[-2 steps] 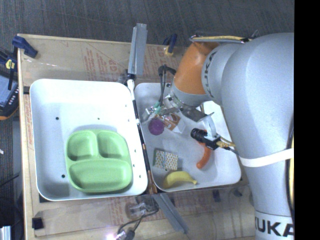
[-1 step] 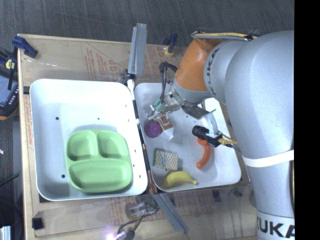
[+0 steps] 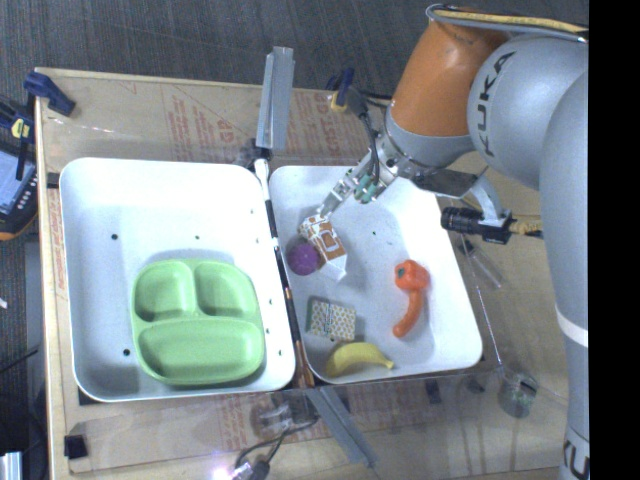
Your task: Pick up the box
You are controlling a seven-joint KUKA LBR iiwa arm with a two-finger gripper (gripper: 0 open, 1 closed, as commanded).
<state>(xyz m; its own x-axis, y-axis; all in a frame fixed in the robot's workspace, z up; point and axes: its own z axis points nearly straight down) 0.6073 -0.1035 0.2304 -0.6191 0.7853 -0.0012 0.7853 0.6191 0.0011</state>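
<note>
Seemingly clamped at its upper corner by the gripper [image 3: 325,218], the small carton box [image 3: 323,239] is seen tilted in the right bin [image 3: 455,298], just beside a purple ball [image 3: 303,258], and is judged light, crushable, best held across flat faces.

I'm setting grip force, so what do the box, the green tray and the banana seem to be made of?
The box looks like printed cardboard: matte, white and orange, with flat faces and sharp edges. The green tray looks like moulded plastic: one even colour, rounded compartments, a soft sheen. The banana looks like a smooth plastic or rubber toy, evenly yellow; the view cannot settle whether it is real.
</note>
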